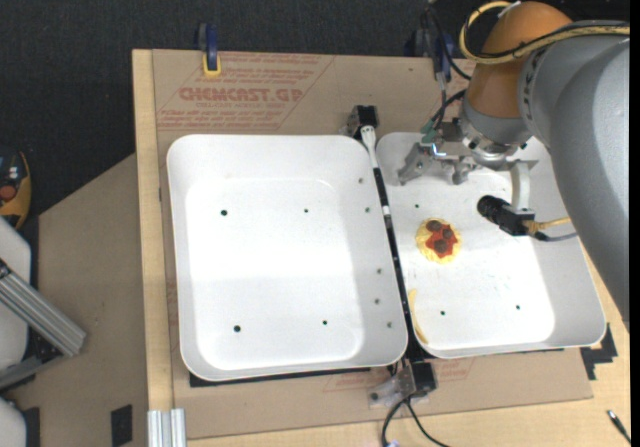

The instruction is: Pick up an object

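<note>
Well, nearest me the counter point(150, 235) carries two shallow white bins pushed rim to rim, which keeps either of them within the arm's reach. The one loose thing I can pick out is a small yellow-and-red piece point(440, 240). It lies flat on the floor of the bin on the arm's side point(500, 305), towards the shared rim and clear of every wall, so I'd judge there's room to come straight down on it. It is a compact, roundish lump. I can't make out a clear long axis or any end it points with, so the approach angle likely matters little. Beyond it, over the far end of that same bin, the claw point(440, 160) hangs low on the grey arm point(580, 135), apart from the piece and carrying nothing I can see. Whether it is released or clenched I cannot tell.
</note>
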Robot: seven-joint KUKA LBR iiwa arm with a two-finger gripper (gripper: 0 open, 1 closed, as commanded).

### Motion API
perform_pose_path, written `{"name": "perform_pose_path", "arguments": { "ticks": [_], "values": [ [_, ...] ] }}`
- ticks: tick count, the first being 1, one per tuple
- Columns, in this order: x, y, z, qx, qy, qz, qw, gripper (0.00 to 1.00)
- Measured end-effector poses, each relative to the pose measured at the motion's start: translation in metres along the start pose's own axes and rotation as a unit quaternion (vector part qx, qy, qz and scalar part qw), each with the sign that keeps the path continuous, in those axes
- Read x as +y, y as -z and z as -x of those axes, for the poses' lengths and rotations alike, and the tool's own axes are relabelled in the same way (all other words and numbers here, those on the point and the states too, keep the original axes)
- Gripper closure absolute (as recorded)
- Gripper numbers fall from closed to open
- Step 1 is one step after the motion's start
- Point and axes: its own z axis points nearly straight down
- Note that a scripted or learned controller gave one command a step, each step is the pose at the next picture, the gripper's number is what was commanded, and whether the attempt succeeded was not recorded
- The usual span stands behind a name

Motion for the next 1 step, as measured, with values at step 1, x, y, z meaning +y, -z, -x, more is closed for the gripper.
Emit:
{"name": "perform_pose_path", "arguments": {
  "ticks": [1],
  "values": [
    [0.0059, 0.1069, -0.0371, 0.001, 0.001, 0.002, 1.0, 0.0]
  ]
}}
